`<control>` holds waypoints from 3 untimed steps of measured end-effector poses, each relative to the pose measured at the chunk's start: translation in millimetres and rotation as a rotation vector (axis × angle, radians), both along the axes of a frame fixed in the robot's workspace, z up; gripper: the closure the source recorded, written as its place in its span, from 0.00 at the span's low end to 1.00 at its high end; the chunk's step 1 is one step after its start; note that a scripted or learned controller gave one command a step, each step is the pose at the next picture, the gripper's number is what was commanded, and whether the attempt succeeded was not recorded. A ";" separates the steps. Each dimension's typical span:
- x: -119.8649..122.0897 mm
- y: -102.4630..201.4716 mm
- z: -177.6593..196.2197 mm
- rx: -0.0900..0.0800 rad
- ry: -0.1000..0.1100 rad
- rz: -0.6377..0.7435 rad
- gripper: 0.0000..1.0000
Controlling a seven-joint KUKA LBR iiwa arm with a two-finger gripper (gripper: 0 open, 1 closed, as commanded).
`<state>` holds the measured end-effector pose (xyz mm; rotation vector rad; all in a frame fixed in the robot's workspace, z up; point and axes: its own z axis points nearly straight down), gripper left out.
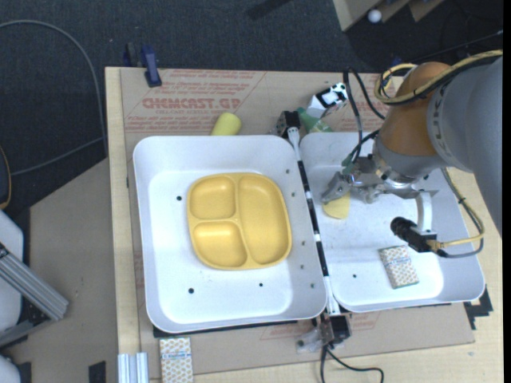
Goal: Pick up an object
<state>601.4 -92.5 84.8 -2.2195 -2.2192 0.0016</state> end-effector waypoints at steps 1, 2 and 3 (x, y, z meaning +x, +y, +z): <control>9.9 -3.9 -0.2 -0.002 -0.004 0.001 0.00; 3.9 -0.5 -0.2 0.000 0.000 0.000 0.00; 10.8 -7.2 -0.2 -0.002 -0.004 0.000 0.00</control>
